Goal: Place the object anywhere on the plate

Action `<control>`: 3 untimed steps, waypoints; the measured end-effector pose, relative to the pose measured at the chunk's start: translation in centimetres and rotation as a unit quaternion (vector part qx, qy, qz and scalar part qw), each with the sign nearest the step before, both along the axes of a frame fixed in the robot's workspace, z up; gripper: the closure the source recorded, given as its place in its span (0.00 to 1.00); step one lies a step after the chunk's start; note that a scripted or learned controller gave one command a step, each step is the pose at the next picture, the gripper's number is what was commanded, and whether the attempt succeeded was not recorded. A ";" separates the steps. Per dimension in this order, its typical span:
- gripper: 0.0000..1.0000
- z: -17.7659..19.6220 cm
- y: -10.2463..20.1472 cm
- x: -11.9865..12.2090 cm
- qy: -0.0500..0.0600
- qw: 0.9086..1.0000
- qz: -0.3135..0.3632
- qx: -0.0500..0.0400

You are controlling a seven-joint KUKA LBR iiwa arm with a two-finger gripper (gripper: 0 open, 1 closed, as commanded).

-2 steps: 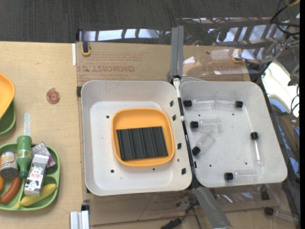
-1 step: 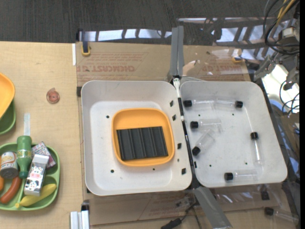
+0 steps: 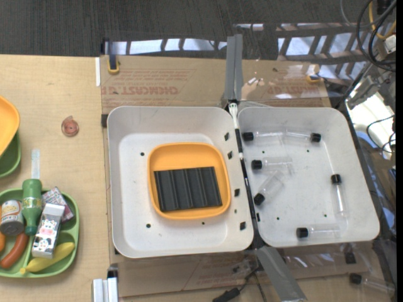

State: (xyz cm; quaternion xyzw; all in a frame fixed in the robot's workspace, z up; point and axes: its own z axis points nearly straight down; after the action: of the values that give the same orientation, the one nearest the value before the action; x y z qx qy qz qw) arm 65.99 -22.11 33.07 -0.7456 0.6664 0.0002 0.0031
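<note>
A dark ribbed rectangular object [image 3: 189,189] lies flat on the orange plate [image 3: 165,157], centred in the left bin.

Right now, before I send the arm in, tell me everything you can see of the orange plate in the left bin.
The plate is orange-yellow, roughly square with rounded corners and a raised rim, and looks like plastic. It lies flat and level on the floor of the left bin, near the middle, clear of the bin's walls. A dark grey ribbed slab lies flat on it, covering most of its middle and lower part, so that only the orange rim and upper strip show. Nothing else touches it.
</note>
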 end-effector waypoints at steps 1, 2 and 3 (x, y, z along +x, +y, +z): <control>0.00 -0.9 2.2 0.0 0.001 0.964 0.267 0.000; 0.00 -1.8 2.6 0.0 -0.001 0.892 0.452 -0.002; 0.00 -1.7 1.1 0.0 -0.002 0.808 0.590 -0.001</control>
State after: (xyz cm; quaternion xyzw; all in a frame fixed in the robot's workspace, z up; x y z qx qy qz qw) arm 66.00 -20.97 31.33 -0.9951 0.0986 -0.0004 0.0026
